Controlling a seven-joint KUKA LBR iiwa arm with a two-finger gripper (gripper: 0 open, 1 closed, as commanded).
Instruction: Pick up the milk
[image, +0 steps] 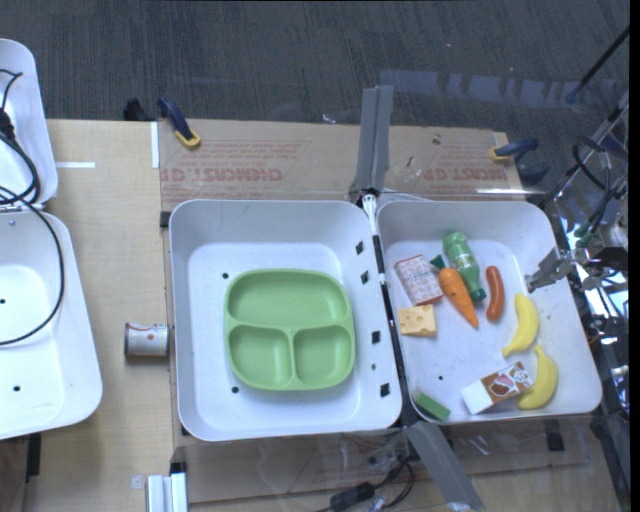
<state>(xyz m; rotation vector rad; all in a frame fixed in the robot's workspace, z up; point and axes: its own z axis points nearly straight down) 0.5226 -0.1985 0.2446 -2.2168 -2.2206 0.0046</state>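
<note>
Milk carton (497, 388) lies on its side at right bin's (470, 222) front, touching a banana (541, 380): light, stiff, slick card, so pinch its flat sides; tool (556, 268) state unreadable at right rim.

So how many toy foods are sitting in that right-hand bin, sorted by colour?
Yellow: 3, two bananas and a cheese wedge
Orange or red: 2, carrot and sausage
Green: 2, bottle and small block
Brown and white cartons: 2, milk and packet
Total: 9
</note>
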